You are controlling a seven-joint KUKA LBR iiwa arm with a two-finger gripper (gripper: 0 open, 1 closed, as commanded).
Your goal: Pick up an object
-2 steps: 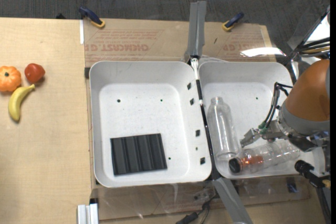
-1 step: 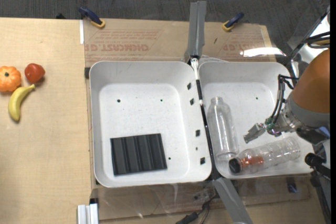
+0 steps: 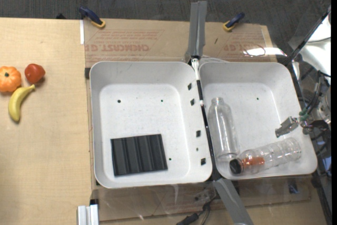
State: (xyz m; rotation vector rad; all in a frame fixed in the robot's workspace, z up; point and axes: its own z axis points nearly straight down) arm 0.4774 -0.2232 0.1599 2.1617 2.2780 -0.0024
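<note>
While nothing has been lifted yet, the gripper [image 3: 288,126] sits low at the right edge of the right bin [image 3: 247,74], reaching in from the right. Its fingers are small and blurred, so it cannot be told whether they are spread or closed, and nothing shows between them. Just below it, a clear bottle with a dark cap [image 3: 266,158] lies on its side along the bin's front wall. A second clear bottle [image 3: 221,126] lies lengthwise near the bin's left wall, its base close to the dark cap. The left bin [image 3: 105,81] holds a dark ridged pad [image 3: 139,154] in its front corner. Judging by this, the pick has not begun; closing on an object and raising it remain.
</note>
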